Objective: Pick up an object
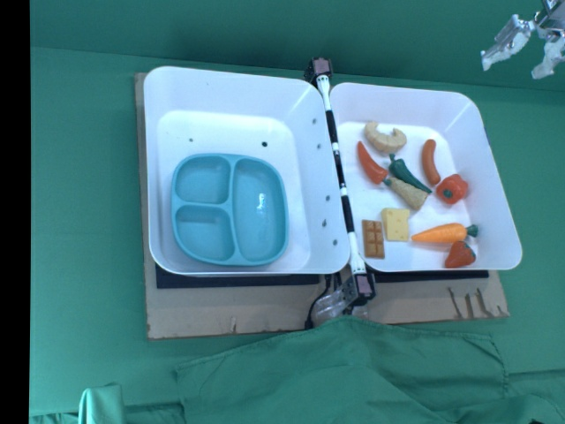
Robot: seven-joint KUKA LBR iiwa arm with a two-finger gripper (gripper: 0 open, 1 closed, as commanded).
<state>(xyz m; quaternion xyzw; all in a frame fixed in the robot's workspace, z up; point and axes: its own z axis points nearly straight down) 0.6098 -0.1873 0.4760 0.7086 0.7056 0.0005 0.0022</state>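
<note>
Toy foods lie scattered in the right bin (494,203), none of them lifted. Near its far edge rests a pale shrimp (386,136), with a red sausage (429,161) beside it toward the right wall. A red chilli (371,163) lies by the left wall, close to the black-and-white divider rod (339,170) that runs between the two bins. A dark green pepper (408,174) and a tan cone (407,193) crowd the middle, touching or nearly so, and a red bell pepper (452,188) sits just to their right. Toward the near edge are a chocolate bar (372,238), a yellow cheese wedge (396,223), an orange carrot (443,233) and a strawberry (460,255) in the near right corner. The chocolate bar and the sausage have the most open floor around them.

The left bin (221,95) holds a teal divided plate (229,208) toward its near left corner, with bare white floor along the far and right sides.

The gripper (527,49) hangs high past the far right corner of the right bin, well apart from everything, its two fingers spread with nothing between them.
</note>
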